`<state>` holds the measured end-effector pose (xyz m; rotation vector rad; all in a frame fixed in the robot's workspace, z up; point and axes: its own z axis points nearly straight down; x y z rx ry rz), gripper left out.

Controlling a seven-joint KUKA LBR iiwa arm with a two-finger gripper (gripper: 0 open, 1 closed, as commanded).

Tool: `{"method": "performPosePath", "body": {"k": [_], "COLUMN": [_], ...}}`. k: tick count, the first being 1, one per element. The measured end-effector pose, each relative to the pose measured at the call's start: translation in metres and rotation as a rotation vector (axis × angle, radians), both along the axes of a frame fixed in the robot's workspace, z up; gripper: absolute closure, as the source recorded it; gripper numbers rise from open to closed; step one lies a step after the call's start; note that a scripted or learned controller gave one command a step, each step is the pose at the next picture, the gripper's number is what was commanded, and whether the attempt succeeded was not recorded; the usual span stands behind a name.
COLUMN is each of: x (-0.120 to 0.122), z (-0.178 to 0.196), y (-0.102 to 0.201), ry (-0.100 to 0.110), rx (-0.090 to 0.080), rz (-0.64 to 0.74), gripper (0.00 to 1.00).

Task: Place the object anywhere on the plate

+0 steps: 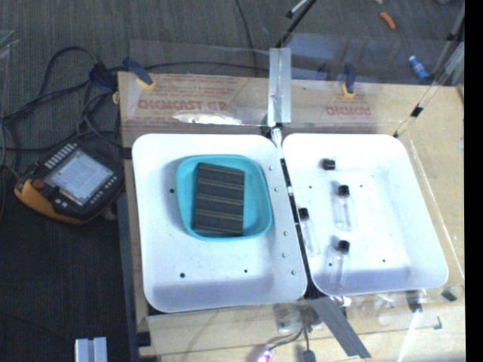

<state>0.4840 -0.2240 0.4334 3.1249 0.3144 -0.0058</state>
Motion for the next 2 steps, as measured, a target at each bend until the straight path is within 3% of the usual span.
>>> {"method": "performPosePath", "body": {"k": [2], "x": [-0.0001], "z": [0.0001], "y": [-0.0001], "ry": [0.000], "rx": [0.000], "rz": [-0.001], "gripper": [0.00]}}
